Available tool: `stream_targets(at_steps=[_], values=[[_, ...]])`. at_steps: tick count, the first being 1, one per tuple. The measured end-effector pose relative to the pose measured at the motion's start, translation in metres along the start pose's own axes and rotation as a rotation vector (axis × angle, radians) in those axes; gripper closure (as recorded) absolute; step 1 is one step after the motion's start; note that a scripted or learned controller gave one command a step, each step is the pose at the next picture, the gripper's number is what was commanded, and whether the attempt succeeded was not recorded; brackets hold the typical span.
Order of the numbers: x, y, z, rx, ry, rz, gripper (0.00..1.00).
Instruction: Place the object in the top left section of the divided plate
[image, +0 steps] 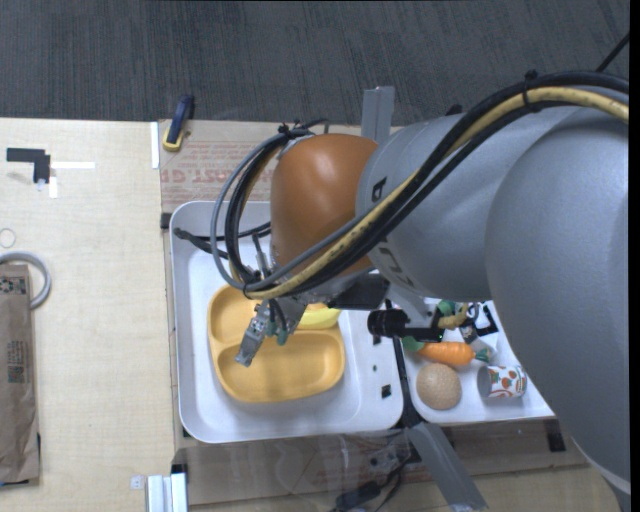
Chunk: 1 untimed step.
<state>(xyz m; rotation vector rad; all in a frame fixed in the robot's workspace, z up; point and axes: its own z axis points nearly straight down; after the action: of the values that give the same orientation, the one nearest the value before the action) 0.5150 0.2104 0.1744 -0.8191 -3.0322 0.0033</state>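
The gripper (258, 338) hangs over the yellow divided plate (275, 375), which lies in the left white bin (195, 400). Whether it is open or closed, and whether it holds the object, I cannot tell. A pale yellow thing (322, 318) lies at the plate's far edge, partly under the arm; it may be the object. To do the step well, I think the gripper should come down straight over the wanted section and release low. Well right of the plate, in the other bin, lie a carrot (447, 353), a beige egg (438, 386) and a small patterned cup (503, 381). The bulky wrist hides much of the plate.
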Motion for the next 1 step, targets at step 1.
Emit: stream_targets(at_steps=[1], values=[[-0.0018, -0.0007, -0.0088, 0.000, -0.001, 0.006, 1.00]])
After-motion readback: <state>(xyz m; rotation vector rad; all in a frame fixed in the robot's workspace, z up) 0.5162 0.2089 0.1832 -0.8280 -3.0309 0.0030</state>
